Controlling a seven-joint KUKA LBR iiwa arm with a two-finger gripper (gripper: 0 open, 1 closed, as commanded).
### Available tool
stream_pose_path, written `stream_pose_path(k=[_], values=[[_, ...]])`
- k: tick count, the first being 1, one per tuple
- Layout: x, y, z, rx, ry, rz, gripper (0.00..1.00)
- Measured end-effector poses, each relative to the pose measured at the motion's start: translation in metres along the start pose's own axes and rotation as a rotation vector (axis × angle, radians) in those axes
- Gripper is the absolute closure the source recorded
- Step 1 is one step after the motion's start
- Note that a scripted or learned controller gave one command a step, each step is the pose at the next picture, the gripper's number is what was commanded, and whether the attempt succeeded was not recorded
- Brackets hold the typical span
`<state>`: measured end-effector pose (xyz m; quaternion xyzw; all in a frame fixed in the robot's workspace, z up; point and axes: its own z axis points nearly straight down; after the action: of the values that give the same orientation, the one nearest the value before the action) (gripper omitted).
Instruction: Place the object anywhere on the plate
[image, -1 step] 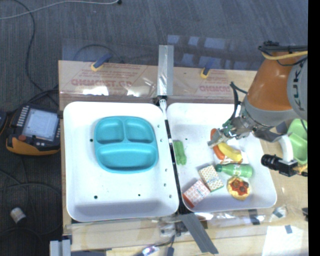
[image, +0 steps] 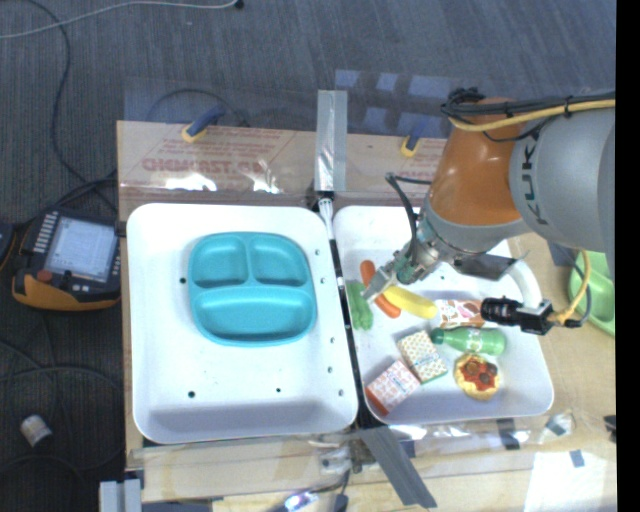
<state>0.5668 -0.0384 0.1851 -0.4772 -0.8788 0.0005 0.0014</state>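
Reaching in from the right, my arm had its gripper (image: 385, 285) low in the right bin (image: 520, 395), at the left end of the toy-food pile. I couldn't tell if it was spread or pinched; too small and blurred. Its tip sat by the orange-red piece (image: 368, 271), the yellow banana (image: 410, 301) and the green pickle-like piece (image: 359, 306), so I judged one of these the target; nothing visibly held. The teal divided plate (image: 250, 287) lay in the left bin (image: 160, 400), well apart, bare.

Risks as I judged them: items touching, so a grab could catch two or nudge the target against the bin wall; the rounded banana might slip out; a carry must clear the ridge between bins.

White bins sat on a cardboard-topped bench (image: 230, 160), over dark carpet (image: 100, 60) with cables, a teach pendant (image: 70, 255) at left.
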Motion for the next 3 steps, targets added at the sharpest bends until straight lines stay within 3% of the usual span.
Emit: stream_pose_path(k=[1,2,3], values=[[0.000,0.000,0.000,-0.001,0.000,0.000,0.00],[0.000,0.001,-0.009,0.000,0.001,0.000,1.00],[0.114,0.057,0.003,0.001,0.000,0.132,1.00]])
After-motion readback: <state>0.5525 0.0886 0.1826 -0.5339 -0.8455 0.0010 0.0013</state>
